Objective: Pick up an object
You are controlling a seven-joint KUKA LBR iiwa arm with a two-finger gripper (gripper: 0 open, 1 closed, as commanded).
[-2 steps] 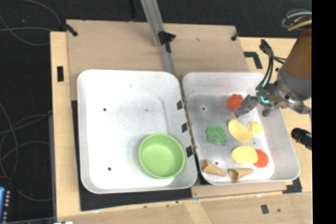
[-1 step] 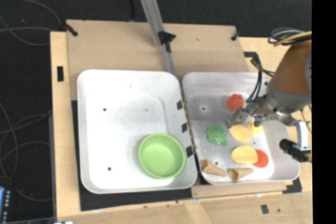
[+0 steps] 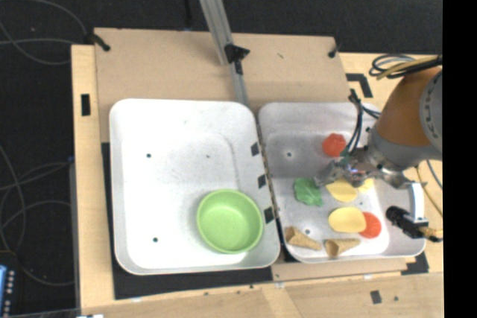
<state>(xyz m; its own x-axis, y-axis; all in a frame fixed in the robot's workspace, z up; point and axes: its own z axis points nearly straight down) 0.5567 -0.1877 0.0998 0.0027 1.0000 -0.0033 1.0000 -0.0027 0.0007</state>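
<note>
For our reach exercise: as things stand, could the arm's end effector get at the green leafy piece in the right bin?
Probably yes. The end effector hangs low in the right bin, just right of the green leafy piece, and nothing lies on top of that piece.

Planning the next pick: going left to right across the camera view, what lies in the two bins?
Green bowl in the left bin → green leafy piece → small red piece → gripper at the right bin, arm behind it.

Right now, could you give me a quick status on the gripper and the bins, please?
Gripper low in right bin, among the items. Nothing seen held. Yellow piece and green piece close by. Green bowl in left bin.
</note>
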